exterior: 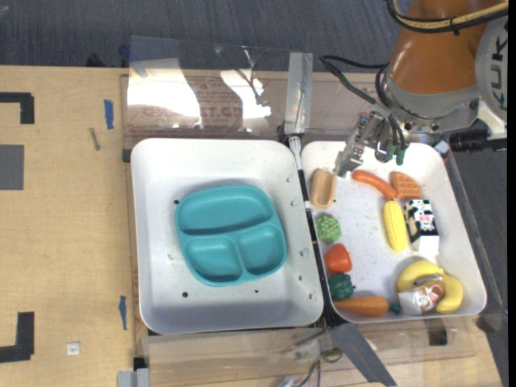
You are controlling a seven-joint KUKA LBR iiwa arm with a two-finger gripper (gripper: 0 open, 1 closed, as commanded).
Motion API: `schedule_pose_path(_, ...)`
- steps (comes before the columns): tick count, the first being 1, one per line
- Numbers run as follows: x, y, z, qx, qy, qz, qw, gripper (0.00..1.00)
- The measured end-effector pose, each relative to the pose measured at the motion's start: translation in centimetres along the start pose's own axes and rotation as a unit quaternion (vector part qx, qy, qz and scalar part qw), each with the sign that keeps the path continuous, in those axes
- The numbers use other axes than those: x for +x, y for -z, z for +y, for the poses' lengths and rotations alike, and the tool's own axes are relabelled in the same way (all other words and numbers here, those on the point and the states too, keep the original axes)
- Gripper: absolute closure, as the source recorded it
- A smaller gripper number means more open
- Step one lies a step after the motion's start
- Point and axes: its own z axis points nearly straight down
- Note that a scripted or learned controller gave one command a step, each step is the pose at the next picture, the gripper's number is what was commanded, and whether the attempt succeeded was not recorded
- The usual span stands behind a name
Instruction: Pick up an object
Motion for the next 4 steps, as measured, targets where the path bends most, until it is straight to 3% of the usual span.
schedule_pose_path(1, -3.1, 1.6, 2.3, 0.001, -0.023, 0.001, 0.9997, 1.00)
schedule_pose_path(2, -2.9, -13.8, -7.8, 0.000, 0.346, 0.007, 0.9380, 1.00)
schedule_pose_path(3, -9.1, -0.2, -6.2, 0.001, 0.337, -0.004, 0.9414, 1.00)
schedule_pose_path(4, -5.0, -16.8, -6.1, -0.001, 0.360, 0.009, 0.9330, 1.00)
